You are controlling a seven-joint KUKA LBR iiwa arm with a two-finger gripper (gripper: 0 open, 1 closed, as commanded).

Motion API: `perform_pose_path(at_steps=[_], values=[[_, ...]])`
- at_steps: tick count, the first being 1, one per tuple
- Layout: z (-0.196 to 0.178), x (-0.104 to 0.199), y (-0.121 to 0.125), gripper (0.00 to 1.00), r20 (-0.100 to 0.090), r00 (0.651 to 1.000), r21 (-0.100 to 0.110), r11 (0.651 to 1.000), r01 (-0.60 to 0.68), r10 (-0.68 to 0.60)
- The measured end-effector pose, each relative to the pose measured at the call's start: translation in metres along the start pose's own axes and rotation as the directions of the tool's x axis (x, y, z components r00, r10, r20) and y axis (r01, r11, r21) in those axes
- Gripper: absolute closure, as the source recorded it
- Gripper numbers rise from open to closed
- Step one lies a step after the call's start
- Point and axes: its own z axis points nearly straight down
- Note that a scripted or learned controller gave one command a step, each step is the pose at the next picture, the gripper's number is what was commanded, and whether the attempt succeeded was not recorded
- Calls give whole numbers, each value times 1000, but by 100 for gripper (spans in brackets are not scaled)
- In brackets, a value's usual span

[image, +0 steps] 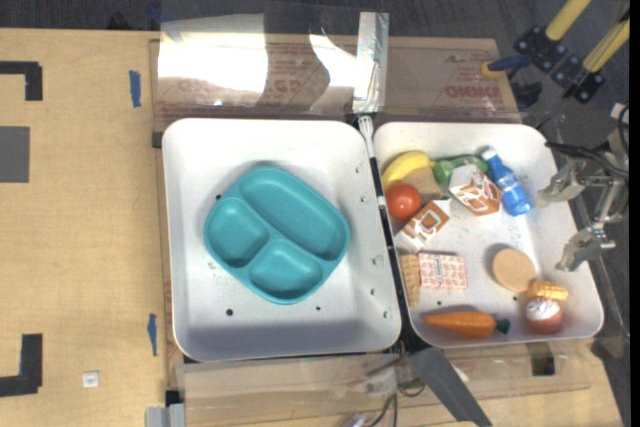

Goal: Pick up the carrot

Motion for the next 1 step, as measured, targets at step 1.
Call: perform_pose_path(at_steps=[1], values=[[136,15,-4,0,-14,993,-3,993,-117,117]])
